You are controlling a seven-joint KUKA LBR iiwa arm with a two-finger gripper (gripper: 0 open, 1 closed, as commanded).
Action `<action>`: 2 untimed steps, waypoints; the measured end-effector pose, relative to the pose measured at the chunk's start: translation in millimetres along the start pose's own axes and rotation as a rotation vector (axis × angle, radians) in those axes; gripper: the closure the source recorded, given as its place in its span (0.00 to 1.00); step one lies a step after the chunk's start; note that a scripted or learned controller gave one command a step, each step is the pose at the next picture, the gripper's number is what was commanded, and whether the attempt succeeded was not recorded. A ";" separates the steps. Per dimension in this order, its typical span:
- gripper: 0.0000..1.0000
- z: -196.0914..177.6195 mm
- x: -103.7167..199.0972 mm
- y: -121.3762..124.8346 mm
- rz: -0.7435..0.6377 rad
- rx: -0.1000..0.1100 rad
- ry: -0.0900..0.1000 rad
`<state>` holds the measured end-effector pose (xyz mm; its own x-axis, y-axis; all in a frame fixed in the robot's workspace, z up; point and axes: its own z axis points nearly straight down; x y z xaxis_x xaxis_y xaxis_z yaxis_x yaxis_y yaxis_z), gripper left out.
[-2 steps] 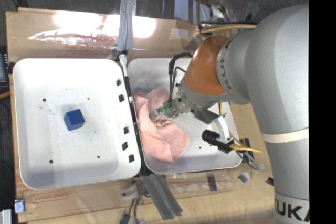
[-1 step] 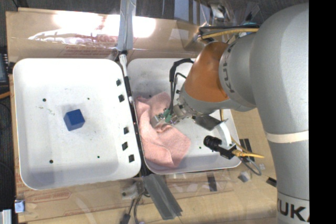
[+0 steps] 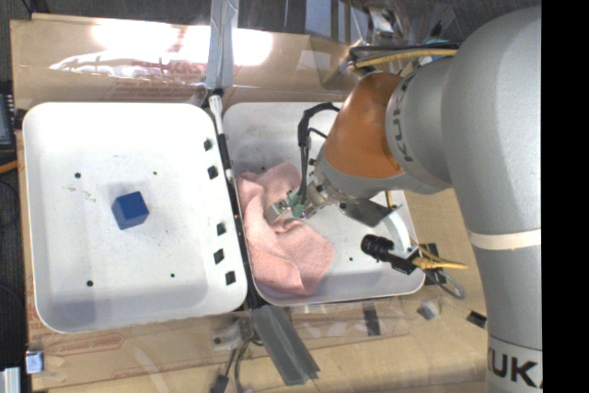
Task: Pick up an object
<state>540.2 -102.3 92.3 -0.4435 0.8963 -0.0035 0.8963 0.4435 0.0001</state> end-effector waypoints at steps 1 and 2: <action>0.00 0.6 -8.4 9.7 0.274 0.002 0.003; 0.00 0.2 -7.7 24.6 0.228 0.002 0.001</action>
